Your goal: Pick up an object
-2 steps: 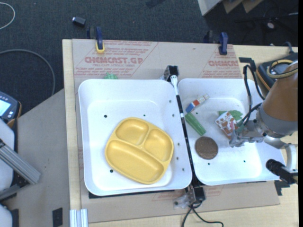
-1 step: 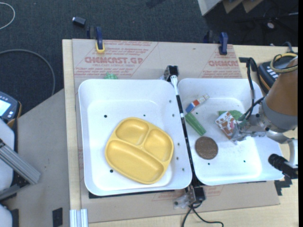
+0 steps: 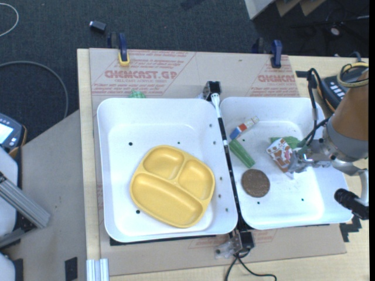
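Two white bins sit side by side on the bench. The left bin [image 3: 111, 157] holds a yellow divided plate [image 3: 171, 185], lying flat and a little askew near the middle.

The right bin [image 3: 310, 206] holds the smaller things. A marker [image 3: 243, 127] with a blue band lies slantwise near the divider, and just below it a green stick-like piece [image 3: 241, 153] also lies on a slant. A brown disc [image 3: 256, 182] rests flat below that, near the green piece but apart from it. A crumpled packet [image 3: 280, 151] — white and red, with green at its upper edge — lies right of the marker, towards the bin's middle.

The arm [image 3: 354, 119] reaches in from the right, and the gripper [image 3: 297, 161] is down in the right bin, touching or just beside the packet's right edge. It looks to be at the packet, though the view is too blurred there to tell how the gripper stands — or whether anything is caught in it.
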Robot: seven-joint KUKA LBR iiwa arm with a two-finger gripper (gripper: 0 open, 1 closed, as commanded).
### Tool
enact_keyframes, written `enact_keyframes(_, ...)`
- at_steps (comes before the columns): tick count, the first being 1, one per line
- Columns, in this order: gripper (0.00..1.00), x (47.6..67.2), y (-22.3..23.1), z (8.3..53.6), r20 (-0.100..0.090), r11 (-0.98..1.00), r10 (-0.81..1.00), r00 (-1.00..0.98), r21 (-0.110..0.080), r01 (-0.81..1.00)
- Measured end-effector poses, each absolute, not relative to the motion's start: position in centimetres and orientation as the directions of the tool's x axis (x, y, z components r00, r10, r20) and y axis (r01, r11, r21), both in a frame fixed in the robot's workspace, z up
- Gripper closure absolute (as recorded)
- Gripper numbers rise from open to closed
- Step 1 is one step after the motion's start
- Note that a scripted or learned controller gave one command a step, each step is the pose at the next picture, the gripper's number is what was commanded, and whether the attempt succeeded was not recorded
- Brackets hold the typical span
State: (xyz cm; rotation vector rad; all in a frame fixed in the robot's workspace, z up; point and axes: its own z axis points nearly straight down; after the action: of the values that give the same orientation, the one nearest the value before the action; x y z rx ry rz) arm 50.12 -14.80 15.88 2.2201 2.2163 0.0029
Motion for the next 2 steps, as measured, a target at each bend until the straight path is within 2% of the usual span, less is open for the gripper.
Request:
enact_keyframes(1,1.0,50.2,-14.8,16.9,-0.003,-0.002,1.0,0.002,0.007,1.0)
enact_keyframes(2,1.0,53.5,-22.9,9.3,-0.005,-0.005,1.0,0.005,-0.001,1.0)
